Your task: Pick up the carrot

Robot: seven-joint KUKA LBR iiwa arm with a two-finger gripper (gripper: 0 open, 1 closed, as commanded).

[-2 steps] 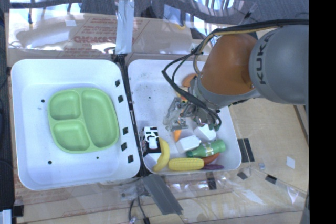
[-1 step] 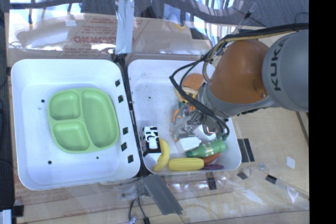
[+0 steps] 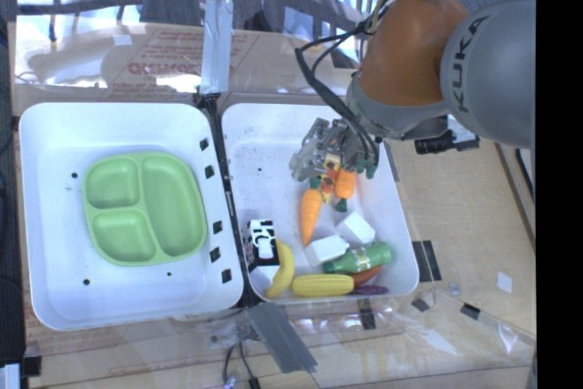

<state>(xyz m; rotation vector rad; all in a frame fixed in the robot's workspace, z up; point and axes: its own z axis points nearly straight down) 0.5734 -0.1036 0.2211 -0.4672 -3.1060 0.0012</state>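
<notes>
Carrot lying in right bin, near its centre, tip toward the near edge, leafy end up under gripper. Gripper low over the carrot's top end; finger state not discernible. Second orange piece just beside. White blocks, green bottle, bananas nearer the front. Green divided plate in left bin

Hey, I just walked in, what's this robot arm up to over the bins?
The gripper is down in the right bin, just above the top end of the carrot, which lies on the bin floor among other toy food. Nothing is lifted yet. The left bin holds a green divided plate.
</notes>
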